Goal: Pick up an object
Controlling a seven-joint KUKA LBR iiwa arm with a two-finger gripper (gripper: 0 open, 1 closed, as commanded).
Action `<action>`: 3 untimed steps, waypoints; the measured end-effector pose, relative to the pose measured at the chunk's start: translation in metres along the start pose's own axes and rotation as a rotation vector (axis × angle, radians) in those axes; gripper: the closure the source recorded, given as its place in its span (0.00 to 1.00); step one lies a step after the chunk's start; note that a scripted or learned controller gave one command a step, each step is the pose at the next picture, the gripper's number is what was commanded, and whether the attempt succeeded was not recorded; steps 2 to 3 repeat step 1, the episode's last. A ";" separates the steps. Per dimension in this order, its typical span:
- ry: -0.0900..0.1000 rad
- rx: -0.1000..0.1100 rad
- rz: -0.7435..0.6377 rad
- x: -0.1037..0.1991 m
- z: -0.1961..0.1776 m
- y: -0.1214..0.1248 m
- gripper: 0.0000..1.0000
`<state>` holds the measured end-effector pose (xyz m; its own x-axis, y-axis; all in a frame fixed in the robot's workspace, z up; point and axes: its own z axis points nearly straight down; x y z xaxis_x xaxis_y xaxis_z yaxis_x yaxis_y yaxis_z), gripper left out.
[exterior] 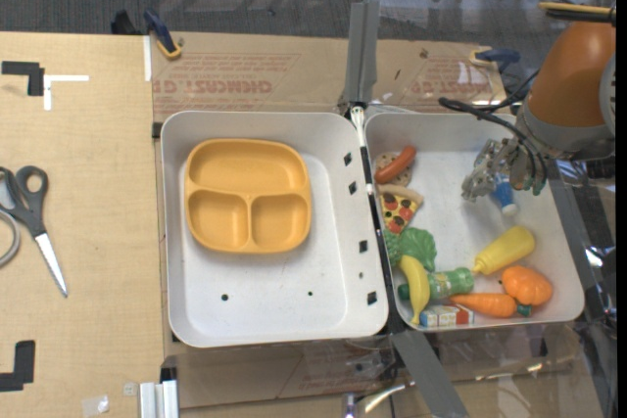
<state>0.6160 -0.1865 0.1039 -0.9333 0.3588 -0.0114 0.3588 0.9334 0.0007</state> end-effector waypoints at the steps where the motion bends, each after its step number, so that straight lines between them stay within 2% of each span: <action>1: 0.006 0.000 0.144 0.012 -0.099 0.045 1.00; 3: 0.006 0.000 0.144 0.012 -0.099 0.045 1.00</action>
